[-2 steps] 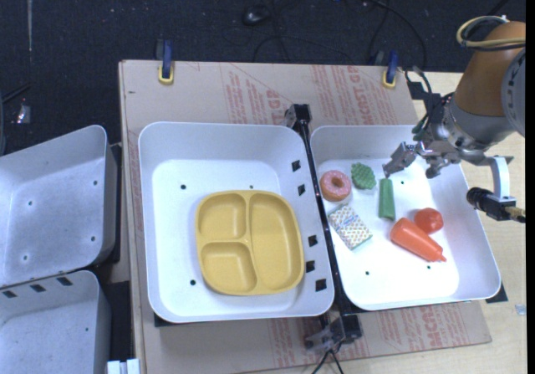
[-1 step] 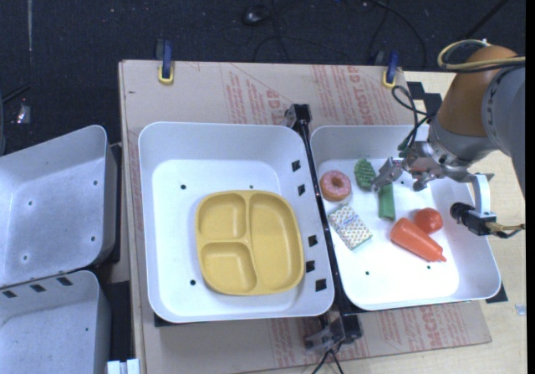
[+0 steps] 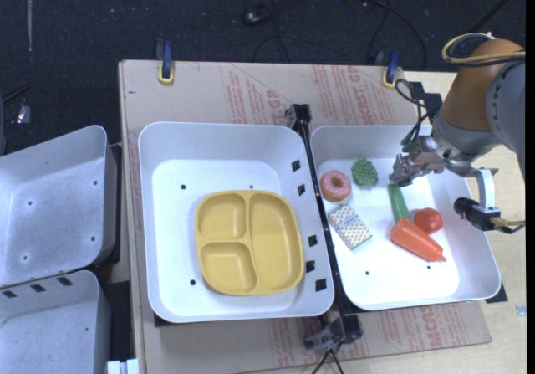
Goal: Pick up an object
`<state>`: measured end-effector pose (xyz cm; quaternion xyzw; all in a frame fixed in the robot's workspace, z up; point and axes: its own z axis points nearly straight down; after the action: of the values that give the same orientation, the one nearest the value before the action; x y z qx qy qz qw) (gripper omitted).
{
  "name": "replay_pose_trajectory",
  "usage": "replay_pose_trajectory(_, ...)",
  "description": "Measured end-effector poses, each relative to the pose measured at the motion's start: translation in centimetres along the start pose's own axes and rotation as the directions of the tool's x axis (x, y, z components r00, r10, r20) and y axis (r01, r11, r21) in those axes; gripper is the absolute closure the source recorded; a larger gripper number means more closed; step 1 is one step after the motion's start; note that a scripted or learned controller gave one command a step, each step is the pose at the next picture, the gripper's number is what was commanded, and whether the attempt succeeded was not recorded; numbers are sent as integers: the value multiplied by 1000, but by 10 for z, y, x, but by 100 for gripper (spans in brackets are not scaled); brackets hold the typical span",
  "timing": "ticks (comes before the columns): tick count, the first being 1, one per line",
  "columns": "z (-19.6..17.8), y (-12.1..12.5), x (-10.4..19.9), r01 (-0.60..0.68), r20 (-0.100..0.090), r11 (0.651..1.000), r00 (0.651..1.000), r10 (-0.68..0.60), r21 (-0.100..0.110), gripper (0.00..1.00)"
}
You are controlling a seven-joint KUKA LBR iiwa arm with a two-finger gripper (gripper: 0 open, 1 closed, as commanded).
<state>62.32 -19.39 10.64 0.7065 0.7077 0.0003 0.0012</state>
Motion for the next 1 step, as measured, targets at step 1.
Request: replay_pose_trajectory(1,-55,-4,-9,-3,2,1000,1000,3,-4,100)
